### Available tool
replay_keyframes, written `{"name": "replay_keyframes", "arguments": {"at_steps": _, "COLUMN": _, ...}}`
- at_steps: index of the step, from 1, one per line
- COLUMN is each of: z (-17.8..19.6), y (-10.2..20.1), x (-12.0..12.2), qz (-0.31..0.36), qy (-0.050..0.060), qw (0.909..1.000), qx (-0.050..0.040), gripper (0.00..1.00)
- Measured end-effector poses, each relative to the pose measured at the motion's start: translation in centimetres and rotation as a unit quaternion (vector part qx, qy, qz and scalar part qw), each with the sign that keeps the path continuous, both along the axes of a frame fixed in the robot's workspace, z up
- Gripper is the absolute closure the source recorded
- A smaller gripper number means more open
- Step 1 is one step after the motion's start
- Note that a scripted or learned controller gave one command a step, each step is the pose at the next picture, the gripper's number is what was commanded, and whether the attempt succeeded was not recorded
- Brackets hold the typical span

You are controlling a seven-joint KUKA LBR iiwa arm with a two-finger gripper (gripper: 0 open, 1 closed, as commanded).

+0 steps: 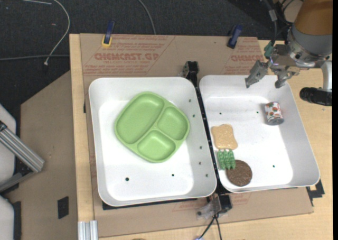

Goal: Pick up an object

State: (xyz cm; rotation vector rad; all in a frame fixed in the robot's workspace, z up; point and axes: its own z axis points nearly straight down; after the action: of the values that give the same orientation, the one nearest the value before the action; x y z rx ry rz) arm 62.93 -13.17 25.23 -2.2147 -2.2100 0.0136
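Note:
My gripper (269, 76) hangs over the far edge of the right bin (296, 144), fingers spread open with nothing between them. Below it and slightly right, a small can with a red and white label (273, 112) lies on its side. Nearer the bin's left side sit a tan slice of bread (224, 136), a small green ridged piece (226, 159) and a round brown patty (240, 173), close together in a column. These three are well away from the gripper.
The left bin (105, 144) holds a green three-compartment plate (152, 126). Black clips (190, 69) join the bins at their shared edge. Blue clamps (109, 32) pin the cardboard sheet at the back. Cables run across the dark floor behind.

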Motion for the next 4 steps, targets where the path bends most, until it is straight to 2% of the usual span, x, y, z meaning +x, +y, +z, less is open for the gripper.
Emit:
{"name": "replay_keyframes", "arguments": {"at_steps": 1, "z": 0.8, "y": 0.0, "x": 0.2, "qz": 0.001, "qy": -0.007, "qw": 1.0000, "qx": -0.0009, "gripper": 0.00}}
{"name": "replay_keyframes", "arguments": {"at_steps": 3, "z": -7.7, "y": 0.2, "x": -0.1, "qz": 0.001, "qy": -0.004, "qw": 1.0000, "qx": -0.0005, "gripper": 0.00}}
{"name": "replay_keyframes", "arguments": {"at_steps": 4, "z": -12.4, "y": 0.7, "x": 0.7, "qz": 0.002, "qy": -0.005, "qw": 1.0000, "qx": -0.0006, "gripper": 0.00}}
